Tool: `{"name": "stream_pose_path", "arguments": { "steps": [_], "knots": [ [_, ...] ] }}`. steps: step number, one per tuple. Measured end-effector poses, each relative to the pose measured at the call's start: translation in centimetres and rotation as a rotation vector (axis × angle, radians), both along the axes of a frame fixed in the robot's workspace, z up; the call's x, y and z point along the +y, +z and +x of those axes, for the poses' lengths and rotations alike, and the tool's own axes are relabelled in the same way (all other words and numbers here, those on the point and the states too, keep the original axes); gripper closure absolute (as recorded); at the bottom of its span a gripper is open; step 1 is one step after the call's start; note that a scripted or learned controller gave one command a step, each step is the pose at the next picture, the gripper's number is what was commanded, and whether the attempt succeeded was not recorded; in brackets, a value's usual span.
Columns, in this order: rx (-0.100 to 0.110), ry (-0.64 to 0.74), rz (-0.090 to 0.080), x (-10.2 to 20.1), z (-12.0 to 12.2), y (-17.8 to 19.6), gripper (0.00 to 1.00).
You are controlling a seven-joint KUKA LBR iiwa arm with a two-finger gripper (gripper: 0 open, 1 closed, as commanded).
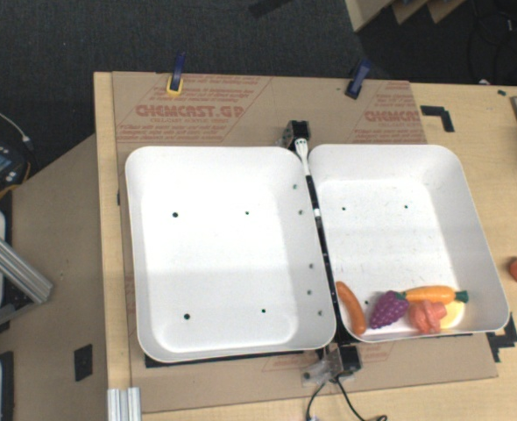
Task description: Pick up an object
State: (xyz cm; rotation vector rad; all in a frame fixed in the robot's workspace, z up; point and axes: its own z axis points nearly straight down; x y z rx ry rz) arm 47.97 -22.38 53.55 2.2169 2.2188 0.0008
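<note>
Toy food sits bunched in the right bin (399, 182)'s near corner; purple grapes (387, 310) look light, bumpy, stiff — pinch across the middle. Jaw state: cannot tell.

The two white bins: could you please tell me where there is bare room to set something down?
The left bin shows bare floor from wall to wall. In the right bin, the far part and middle are bare. Its near edge is crowded: a sausage, purple grapes, a carrot and a red piece lie close together.
</note>
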Motion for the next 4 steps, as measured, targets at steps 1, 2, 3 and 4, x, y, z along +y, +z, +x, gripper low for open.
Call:
{"name": "stream_pose_path", "arguments": {
  "steps": [1, 2, 3, 4],
  "knots": [
    [0.010, -0.001, 0.005, 0.0, 0.0, -6.4, 1.00],
    [-0.003, 0.000, -0.001, 0.0, 0.0, -3.6, 1.00],
    [-0.004, 0.000, -0.001, 0.0, 0.0, -0.6, 1.00],
    [-0.002, 0.000, -0.001, 0.0, 0.0, 0.0, 1.00]
  ]
}}
